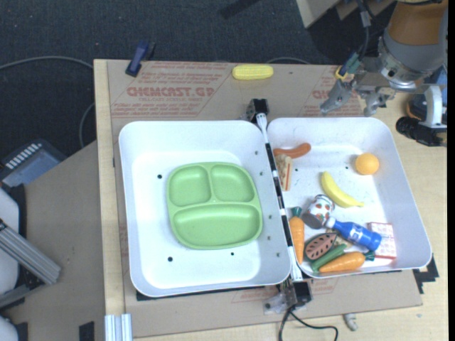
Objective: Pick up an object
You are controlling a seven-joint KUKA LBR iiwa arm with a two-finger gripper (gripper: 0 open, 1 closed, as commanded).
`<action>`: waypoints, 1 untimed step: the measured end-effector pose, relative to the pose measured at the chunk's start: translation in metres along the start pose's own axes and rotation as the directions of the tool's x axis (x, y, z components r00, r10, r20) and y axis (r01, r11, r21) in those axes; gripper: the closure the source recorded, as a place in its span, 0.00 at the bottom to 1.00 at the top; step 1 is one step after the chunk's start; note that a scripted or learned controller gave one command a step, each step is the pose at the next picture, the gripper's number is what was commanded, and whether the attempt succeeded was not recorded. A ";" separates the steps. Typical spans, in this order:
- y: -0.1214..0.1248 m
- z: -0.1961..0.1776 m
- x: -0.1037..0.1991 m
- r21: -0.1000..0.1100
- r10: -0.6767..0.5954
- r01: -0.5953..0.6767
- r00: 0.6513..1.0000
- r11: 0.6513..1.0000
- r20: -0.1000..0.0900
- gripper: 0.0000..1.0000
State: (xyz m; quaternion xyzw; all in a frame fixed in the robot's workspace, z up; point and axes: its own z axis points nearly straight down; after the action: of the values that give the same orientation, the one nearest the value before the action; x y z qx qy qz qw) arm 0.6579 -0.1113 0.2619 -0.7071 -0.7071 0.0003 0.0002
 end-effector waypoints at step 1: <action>-0.013 0.168 -0.023 0.001 0.001 -0.001 1.000 1.000 0.000 0.00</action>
State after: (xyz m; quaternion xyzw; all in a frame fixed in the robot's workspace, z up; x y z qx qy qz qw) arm 0.6449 -0.1338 0.0935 -0.7073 -0.7069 0.0006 0.0006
